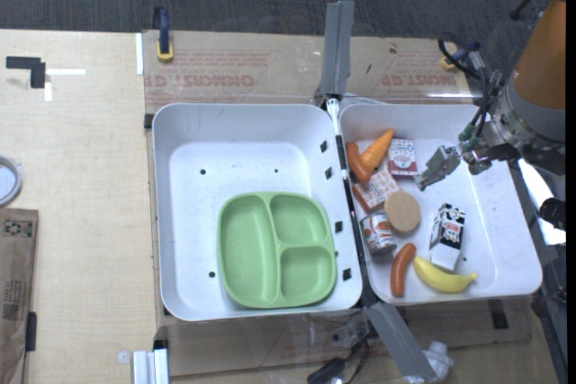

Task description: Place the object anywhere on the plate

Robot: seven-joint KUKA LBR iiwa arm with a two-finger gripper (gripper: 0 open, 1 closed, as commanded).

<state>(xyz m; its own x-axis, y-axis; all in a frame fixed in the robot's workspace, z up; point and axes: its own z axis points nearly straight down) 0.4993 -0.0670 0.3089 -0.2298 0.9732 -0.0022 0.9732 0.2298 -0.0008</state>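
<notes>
- The claw (441, 165) hangs over the right bin (504, 283), fingers spread, gripping nothing
- The green plate (275, 249) lies in the left bin (180, 193), nothing on it
- Below the claw: carrot (378, 148), cookie (402, 213), can (380, 232), sausage (401, 268), banana (443, 276), milk carton (447, 234), all in the right bin
- Both bins sit side by side on the desk (72, 193)

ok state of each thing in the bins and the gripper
plate: left bin, nothing on it
carrot: right bin, lying tilted
can: on its side
milk carton: lying down
banana: lying flat
gripper: over right bin, holding nothing visible
</notes>
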